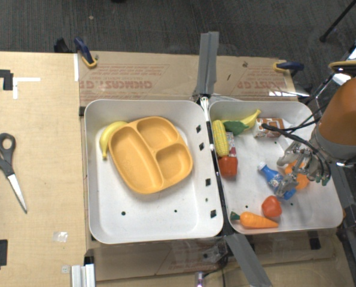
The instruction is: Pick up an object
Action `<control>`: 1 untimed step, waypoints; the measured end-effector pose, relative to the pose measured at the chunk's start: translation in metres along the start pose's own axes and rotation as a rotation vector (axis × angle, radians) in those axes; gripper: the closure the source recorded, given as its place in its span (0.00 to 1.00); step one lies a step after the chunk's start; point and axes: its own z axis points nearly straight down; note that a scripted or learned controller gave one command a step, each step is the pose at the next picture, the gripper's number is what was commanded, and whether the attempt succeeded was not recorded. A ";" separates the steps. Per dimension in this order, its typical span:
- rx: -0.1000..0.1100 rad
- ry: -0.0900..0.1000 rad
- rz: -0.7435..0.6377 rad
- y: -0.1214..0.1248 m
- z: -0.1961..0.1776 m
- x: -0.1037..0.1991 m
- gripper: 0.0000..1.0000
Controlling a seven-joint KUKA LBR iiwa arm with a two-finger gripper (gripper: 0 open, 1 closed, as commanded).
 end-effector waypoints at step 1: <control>0.000 -0.003 -0.003 0.001 -0.009 -0.001 1.00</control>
